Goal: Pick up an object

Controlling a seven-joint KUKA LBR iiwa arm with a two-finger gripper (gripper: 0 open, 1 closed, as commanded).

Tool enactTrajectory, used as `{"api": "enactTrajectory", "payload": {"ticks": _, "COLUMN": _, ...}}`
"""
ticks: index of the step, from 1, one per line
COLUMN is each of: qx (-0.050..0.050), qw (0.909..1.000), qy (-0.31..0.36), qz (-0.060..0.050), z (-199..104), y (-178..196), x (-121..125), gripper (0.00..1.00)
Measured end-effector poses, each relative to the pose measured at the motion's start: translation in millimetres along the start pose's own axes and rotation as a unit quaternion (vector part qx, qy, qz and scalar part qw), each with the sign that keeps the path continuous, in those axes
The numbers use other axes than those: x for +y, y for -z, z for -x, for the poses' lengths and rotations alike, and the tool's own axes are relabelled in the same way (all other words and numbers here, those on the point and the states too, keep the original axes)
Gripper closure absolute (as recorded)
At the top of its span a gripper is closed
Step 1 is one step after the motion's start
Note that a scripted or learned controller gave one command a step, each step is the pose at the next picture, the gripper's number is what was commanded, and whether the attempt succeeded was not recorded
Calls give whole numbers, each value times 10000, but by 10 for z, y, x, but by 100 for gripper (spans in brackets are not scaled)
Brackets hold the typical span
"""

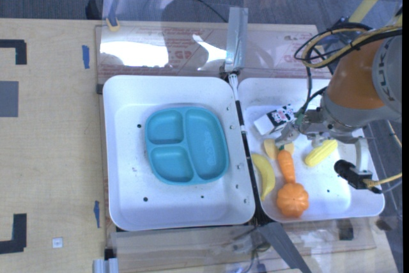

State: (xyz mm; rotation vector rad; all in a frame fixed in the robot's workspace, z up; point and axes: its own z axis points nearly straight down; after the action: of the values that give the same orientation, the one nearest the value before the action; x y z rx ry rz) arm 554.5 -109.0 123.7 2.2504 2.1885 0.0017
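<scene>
From the camera view above the bench, the grey arm with its orange band is reaching in from the right and hanging over the right-hand white bin. Its gripper is sitting low near the middle of that bin, and how it is set cannot be told from this slant.

Just above and to the left of the gripper, a small white and black packet is lying on the bin floor. Immediately below the gripper, a pale yellow chunk is lying almost under it, close enough that contact cannot be ruled out. An orange carrot is lying just below the gripper, pointing downward, and an orange round fruit is sitting just beyond the carrot's lower end. A yellow banana is curving along the bin's left wall, below and left of the gripper. To the gripper's right, a yellow corn cob is lying tilted near it.

Well to the left of the gripper, the other white bin is holding a blue divided plate lying flat.
</scene>
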Motion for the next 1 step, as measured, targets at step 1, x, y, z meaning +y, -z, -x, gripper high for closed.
{"api": "enactTrajectory", "payload": {"ticks": 1, "qx": 4, "qw": 9995, "qy": 312, "qz": 20, "z": -124, "y": -360, "x": -445, "gripper": 0}}
